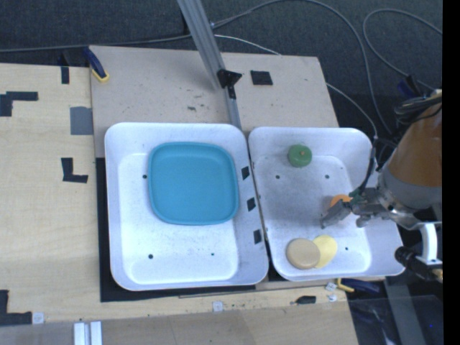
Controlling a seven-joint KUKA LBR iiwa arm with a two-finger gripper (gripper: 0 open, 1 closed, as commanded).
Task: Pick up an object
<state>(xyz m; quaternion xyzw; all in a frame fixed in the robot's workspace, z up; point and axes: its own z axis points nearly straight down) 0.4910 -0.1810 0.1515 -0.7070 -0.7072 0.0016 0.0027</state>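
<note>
From my station, the grey arm with its orange band (420,160) ran off the right edge, so I saw little of it. Its two-finger gripper (338,210) was blurred. A pale yellow disc (327,248) lay half hidden behind a tan round disc (302,254).

No text, label, brand, number or sign can be read anywhere in this view; the dark patches of tape (70,169) on the wooden bench (43,214) carry no writing
</note>
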